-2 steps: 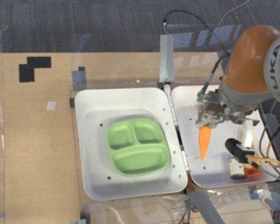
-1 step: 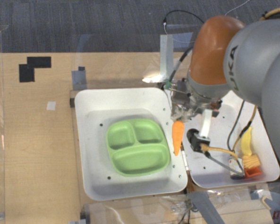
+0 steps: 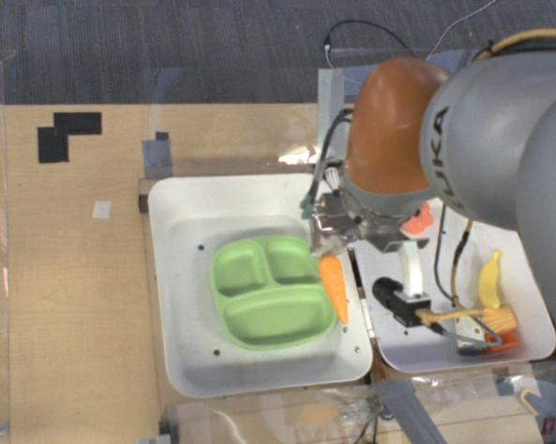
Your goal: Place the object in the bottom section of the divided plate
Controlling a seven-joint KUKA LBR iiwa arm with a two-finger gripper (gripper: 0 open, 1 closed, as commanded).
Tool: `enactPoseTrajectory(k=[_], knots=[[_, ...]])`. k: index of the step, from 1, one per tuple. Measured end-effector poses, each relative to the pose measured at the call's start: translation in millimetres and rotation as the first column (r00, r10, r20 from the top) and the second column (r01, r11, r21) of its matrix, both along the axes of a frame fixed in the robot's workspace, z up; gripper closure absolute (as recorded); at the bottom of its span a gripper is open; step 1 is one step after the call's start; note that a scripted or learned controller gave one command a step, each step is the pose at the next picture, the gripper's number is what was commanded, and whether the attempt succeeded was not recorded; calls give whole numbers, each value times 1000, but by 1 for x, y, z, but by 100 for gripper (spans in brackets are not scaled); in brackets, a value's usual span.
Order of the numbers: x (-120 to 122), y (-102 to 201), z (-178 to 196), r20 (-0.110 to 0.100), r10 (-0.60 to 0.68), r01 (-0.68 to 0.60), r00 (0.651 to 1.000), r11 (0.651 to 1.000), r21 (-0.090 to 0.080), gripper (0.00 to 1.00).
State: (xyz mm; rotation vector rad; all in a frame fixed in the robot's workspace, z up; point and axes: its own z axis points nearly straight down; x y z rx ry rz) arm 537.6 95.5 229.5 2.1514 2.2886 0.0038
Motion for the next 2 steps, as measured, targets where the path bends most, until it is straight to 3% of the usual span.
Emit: enactPoseTrajectory(k=[1, 2], knots=[[-14, 19, -68, -2, -171, 171, 985, 985, -1, 100], [-14, 18, -68, -2, -172, 172, 985, 985, 0, 0]])
